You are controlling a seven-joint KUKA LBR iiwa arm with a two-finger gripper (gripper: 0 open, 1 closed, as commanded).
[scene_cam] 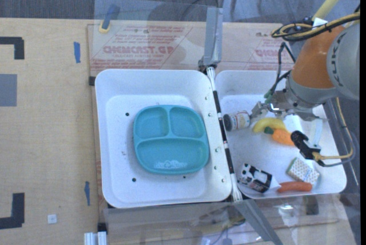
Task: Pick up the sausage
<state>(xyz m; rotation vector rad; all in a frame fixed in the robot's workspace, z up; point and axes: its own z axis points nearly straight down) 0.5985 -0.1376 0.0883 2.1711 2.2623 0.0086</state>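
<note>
From above, the grey arm with its orange band covers the right bin's (pixel 338 181) far corner, and the pincer (pixel 264 107) beneath it is partly hidden; whether it is open or closed cannot be told. The sausage (pixel 295 186), a smooth red-orange cylinder, lies near that bin's front edge, well apart from the pincer. Around it sit a checkered block (pixel 302 169), a black-and-white box (pixel 255 177), a banana (pixel 269 124), a carrot (pixel 282 136) and a small jar (pixel 237 121) on its side. The left bin (pixel 114 89) holds a glossy teal plate (pixel 170 139) with three compartments. Both bins rest on the pale wooden counter (pixel 46 123).
</note>
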